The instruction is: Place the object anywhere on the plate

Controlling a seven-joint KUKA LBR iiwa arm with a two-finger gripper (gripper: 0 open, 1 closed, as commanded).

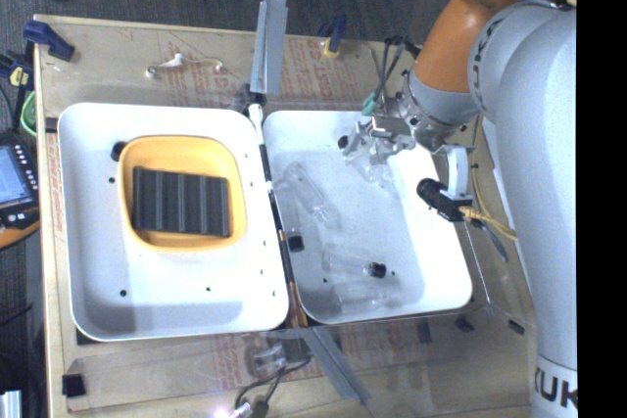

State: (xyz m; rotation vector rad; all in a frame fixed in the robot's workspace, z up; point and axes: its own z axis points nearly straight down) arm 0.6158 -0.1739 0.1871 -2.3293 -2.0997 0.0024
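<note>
A yellow plate [145, 156] lies in the left white bin [88, 289], and a dark grey ridged block [182, 202] rests on it. The right white bin [446, 284] holds clear plastic pieces: one near its left wall [309, 196] and one with a small black cap near the front [361, 268]. My gripper [375, 148] hangs low over the back of the right bin, under the orange band of the arm [453, 49]. It is close to another clear piece [377, 167], and I cannot make out whether that piece is held.
A grey metal bar [267, 44] stands up at the back between the bins. Blue clamps sit on the bench's back edge [334, 34] and left corner [45, 36]. A handheld pendant [14, 183] lies at the far left. The arm's grey body [539, 210] covers the right side.
</note>
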